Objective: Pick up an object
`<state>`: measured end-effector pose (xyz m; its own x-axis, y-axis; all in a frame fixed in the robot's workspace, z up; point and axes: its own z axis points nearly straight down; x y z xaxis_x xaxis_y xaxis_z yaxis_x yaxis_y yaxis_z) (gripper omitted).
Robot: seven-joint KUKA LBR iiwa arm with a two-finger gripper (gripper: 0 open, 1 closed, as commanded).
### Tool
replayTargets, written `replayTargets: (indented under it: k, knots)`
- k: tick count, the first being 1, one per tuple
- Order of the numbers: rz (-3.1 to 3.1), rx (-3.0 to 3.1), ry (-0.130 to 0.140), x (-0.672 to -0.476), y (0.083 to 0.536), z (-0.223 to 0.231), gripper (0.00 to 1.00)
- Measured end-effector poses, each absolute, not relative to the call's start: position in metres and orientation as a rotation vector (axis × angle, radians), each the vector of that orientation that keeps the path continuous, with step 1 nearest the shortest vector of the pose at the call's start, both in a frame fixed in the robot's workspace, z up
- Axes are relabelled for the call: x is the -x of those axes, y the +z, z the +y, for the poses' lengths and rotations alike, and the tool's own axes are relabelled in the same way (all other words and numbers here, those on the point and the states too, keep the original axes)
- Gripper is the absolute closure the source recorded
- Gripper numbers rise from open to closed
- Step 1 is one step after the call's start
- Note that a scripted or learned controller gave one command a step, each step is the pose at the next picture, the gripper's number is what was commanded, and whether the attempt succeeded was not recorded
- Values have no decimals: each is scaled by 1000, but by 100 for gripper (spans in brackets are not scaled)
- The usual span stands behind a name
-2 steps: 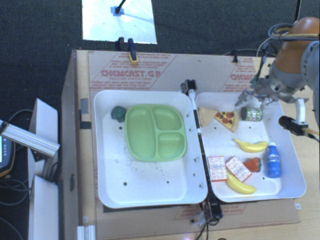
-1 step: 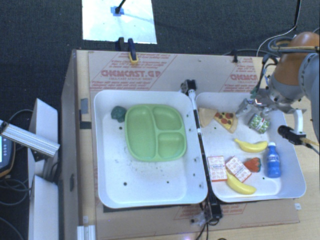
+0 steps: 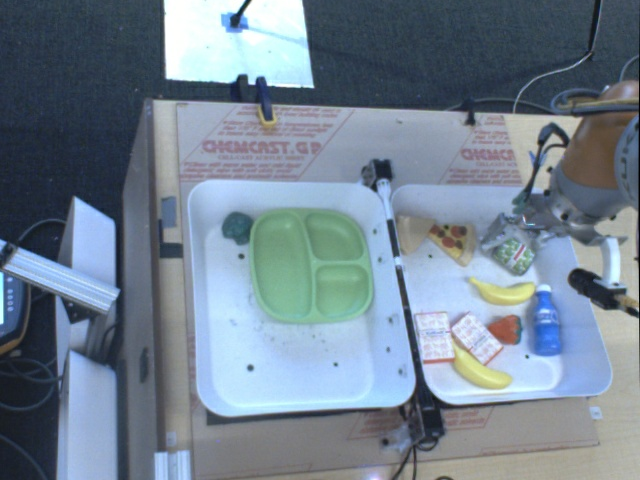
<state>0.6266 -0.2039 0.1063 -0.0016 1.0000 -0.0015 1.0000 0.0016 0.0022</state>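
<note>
While two bananas (image 3: pixel 482 370) lie near in the right bin (image 3: pixel 590 378), the claw (image 3: pixel 520 230) sits farther back over a green packet (image 3: pixel 515 255); its opening cannot be determined. Center over the packet before closing.

I recorded two white bins side by side on a printed cardboard sheet (image 3: pixel 300 143). The left bin (image 3: pixel 220 368) held a green three-compartment plate (image 3: pixel 310 266), with a dark green lump (image 3: pixel 237 227) just beside its upper left corner. The right bin (image 3: pixel 590 368) held a pizza slice (image 3: pixel 452 241) near its upper left. One banana (image 3: pixel 503 291) lay mid-bin and a second banana (image 3: pixel 481 370) lay near the front wall. Two red-and-white cartons (image 3: pixel 433 336) (image 3: pixel 477 338) lay between them, and a red item (image 3: pixel 507 329) touched the nearer carton. A blue bottle (image 3: pixel 546 322) lay just beside it. A white sheet (image 3: pixel 236 28) lay on the dark floor beyond the bench.
</note>
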Motion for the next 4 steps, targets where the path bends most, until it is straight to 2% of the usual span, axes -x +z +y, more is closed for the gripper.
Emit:
replayTargets:
  k: [1, 2, 3, 4]
  knots:
    - [2222, -2219, 0, -614, 85, -207, 0]
    - [2221, -2215, 4, -615, 96, -207, 100]
    - [2226, -2216, 2, -609, 84, -134, 100]
    - [2225, -2212, 8, -616, 187, -67, 100]
